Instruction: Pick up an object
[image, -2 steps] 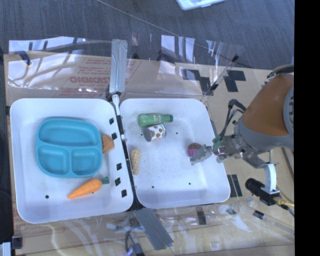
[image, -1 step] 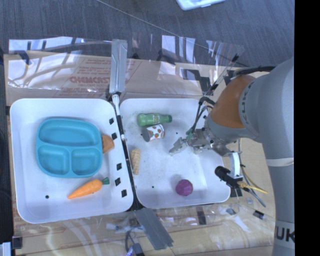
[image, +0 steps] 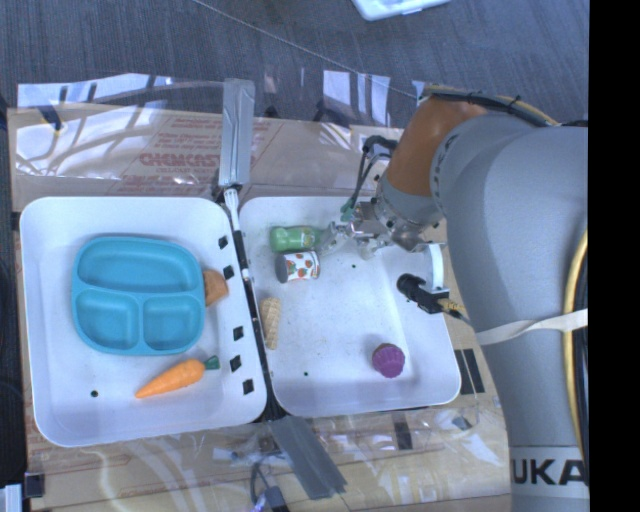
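The green bottle (image: 292, 238) lies on its side at the right bin's (image: 430, 385) far edge, just above the small can (image: 299, 266). The gripper (image: 338, 232) sits beside its right end — whether open or closed I cannot tell. Best to straddle the bottle squarely before closing.

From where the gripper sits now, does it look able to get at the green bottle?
Probably yes. The gripper is in the right bin, just beside the green bottle, with nothing between them. The small can lies close below, which may crowd a grasp.
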